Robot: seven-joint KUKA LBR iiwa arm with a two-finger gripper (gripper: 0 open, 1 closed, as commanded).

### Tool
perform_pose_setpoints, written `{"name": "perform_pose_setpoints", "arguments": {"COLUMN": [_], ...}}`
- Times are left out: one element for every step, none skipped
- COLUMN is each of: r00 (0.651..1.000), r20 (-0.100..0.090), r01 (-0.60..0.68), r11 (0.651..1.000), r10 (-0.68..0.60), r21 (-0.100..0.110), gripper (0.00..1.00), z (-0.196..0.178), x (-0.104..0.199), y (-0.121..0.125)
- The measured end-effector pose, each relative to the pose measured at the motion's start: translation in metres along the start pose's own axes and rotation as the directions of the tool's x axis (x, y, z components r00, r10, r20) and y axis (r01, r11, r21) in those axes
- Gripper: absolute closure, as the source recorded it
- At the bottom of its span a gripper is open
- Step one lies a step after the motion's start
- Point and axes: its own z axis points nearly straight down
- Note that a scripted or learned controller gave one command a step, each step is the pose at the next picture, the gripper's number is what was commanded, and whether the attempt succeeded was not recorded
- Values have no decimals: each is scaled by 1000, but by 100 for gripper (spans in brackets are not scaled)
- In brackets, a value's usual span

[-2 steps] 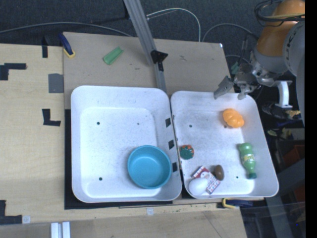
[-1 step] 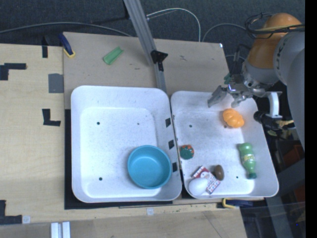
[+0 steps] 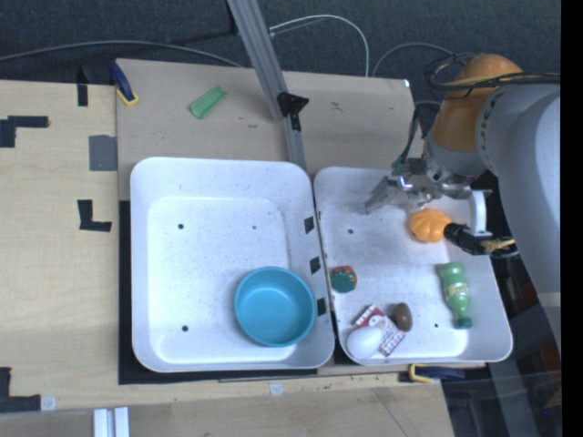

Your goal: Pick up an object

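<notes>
Camera view from above the bench: I have the arm reaching in from the right, its gripper hanging over the upper part of the right bin, metal fingers spread apart with nothing between them, which I read as a pose set for a descent rather than a carry. Just beside it, toward the arm, lies an orange object, rounded, apparently a toy fruit, and the nearest candidate for a pick. Further down the same bin a green bottle lies on its side along the right wall, likely because it rolled until the wall stopped it. A small green and red ball sits near the bin's left wall, apart from the rest. Crowded into the lower corner are a white egg-like piece, a red and white packet touching it, and a brown lump just beside; so tight a cluster would, I judge, be awkward for two fingers. The left bin holds a blue bowl near its lower right corner. A green block lies on the bench beyond the bins, well out of play
</notes>
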Motion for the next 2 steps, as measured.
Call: {"name": "perform_pose_setpoints", "arguments": {"r00": [1000, 1000], "r20": [2, 1], "r01": [2, -2], "r11": [1000, 1000], "r10": [-2, 2], "r21": [-6, -11], "gripper": [100, 100], "z": [-15, -61], "x": [0, 1], "y": [2, -4]}}
